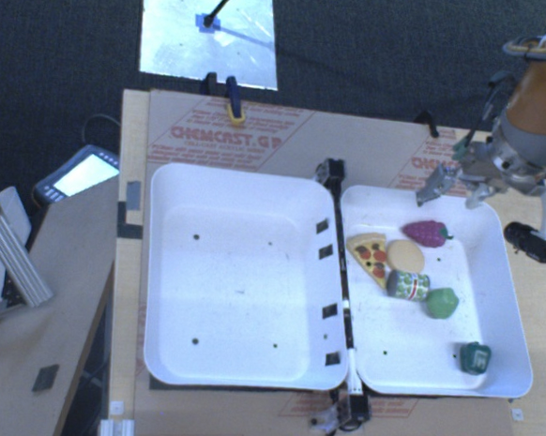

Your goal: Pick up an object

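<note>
Here the right bin holds a pizza slice, a can and a purple piece; gripper spread, bare.

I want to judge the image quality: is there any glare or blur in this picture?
In the camera view, the metal sheet above the bins shines with glare; the gripper looks slightly soft; the toys, such as the pizza slice, stay sharp under even light.
</note>
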You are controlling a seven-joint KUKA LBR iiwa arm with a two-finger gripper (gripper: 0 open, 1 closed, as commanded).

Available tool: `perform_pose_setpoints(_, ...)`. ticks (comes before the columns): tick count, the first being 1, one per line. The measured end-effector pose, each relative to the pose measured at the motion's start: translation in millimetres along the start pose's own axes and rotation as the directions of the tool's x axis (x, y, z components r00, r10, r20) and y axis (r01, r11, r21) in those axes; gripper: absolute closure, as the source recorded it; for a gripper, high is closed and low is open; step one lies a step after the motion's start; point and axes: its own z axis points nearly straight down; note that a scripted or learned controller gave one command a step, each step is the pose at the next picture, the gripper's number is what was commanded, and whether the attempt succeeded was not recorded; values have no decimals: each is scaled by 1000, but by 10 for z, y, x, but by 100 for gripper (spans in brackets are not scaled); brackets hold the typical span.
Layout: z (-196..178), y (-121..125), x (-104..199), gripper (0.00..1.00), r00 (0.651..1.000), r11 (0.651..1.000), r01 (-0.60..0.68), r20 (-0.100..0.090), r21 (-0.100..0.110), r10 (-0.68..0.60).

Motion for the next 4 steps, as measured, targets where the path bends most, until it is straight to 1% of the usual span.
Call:
perform_pose_setpoints(1, -66, -274, 503, 0, 1000, 1000, 4, -1, 1, -4)
perform_pose_setpoints(2, 598, -825, 319, 0, 1000, 1000, -4, -2, 9, 4)
perform_pose_setpoints(3, 1213, -1073, 323, 0, 1000, 1000, 2, 6, -26, -2)
perform_pose_setpoints(4, 1126, -1083, 297, 100, 1000, 1000, -1, 10, -25, 2)
